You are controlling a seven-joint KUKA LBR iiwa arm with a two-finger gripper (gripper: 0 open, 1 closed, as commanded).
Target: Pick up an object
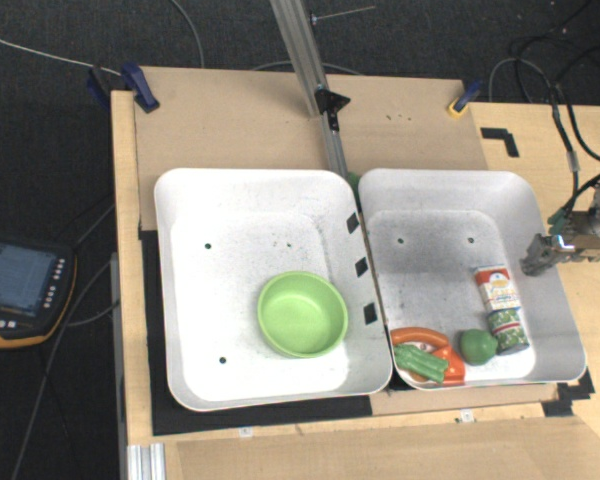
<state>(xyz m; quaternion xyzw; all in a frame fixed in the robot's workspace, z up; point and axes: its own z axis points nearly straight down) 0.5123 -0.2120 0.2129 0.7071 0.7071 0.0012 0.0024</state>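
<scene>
The tool (540, 258) is sitting at the right bin's (435, 193) outer rim, carrying nothing; whether it is apart or together cannot be told. The approach step appears to be underway. Next, it needs lowering over one item. Candidates are lying along the bin's near edge: a labelled can (503, 310), a round green ball (477, 346), and an orange-and-green toy (425, 357). A smooth green bowl (302, 314) is resting in the left bin (240, 203).

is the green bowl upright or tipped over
Upright: the bowl in the left bin shows its open mouth and round rim, with nothing inside.
</scene>
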